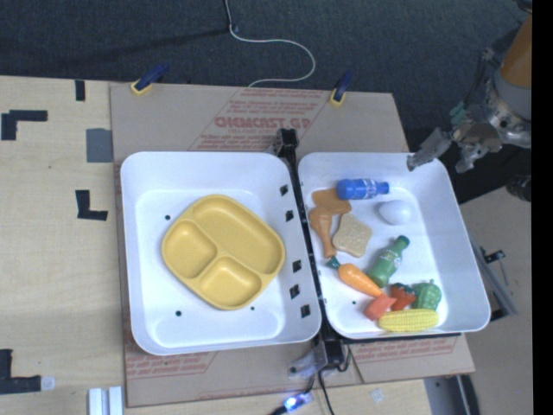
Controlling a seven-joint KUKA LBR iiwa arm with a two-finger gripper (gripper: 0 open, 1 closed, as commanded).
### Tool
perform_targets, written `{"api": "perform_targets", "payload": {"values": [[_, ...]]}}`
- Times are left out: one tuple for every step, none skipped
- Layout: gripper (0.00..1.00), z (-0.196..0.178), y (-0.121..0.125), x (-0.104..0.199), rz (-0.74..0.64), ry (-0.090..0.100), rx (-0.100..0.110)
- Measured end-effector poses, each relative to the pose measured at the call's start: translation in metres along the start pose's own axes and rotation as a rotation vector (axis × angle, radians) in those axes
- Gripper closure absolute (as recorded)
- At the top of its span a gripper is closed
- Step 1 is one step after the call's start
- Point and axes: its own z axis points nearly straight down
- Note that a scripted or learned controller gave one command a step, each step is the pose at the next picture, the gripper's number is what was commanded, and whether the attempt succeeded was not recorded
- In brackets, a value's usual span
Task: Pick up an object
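**Arm waits beyond the right bin's far corner, toy food untouched**

Dark blue-grey carpet fills the top of the view, with a thin white cable looping across it. Below lies a wooden bench, and on it a brown cardboard sheet printed in red and held by two clamps at its far edge.

On the cardboard sit two shallow white bins, touching along their inner walls. The left bin holds one thing, a yellow divided plate with three compartments, lying flat and turned at an angle near the bin's middle.

The right bin holds the toy food. A blue bottle lies on its side near the far wall, and a white egg rests just beside it. An orange-brown piece lies along the inner wall, touching a tan slice of bread. Nearer the front are a green bottle, an orange carrot, a red pepper, a green pepper and a yellow corn cob, packed close together in the front corner.

The gripper hangs at the right bin's far right corner, outside the bin's floor and well apart from every item. Whether it is spread or closed cannot be told; nothing shows in its grasp.
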Motion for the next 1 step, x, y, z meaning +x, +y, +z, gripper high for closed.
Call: {"api": "perform_targets", "payload": {"values": [[0.00,0.0005,0.0005,-0.0002,0.000,-0.001,-0.001]]}}
